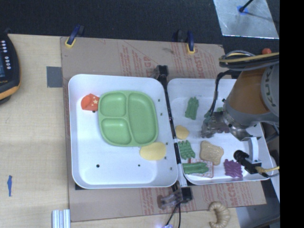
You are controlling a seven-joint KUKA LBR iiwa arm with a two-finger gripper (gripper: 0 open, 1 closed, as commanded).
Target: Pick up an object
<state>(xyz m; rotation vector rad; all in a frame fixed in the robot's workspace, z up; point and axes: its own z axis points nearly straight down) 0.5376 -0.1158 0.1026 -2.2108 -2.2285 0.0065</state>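
My gripper [209,128] hangs low over the middle of the right bin [176,87], reaching in from the right under the grey arm with its orange band. Around it in that bin lie a dark green leafy piece [192,107], a small yellow piece [182,132], a tan bread-like slice [211,152], two green vegetable pieces [186,149] [195,167] and a purple piece [232,168]. The gripper sits just above the tan slice and right of the yellow piece. Nothing shows between its fingers.
The left bin [80,165] holds a green divided plate [128,117], a red piece [90,102] at its upper left and a yellow piece [153,151] at its lower right. A tan curled object [220,214] lies on the cardboard in front of the right bin.
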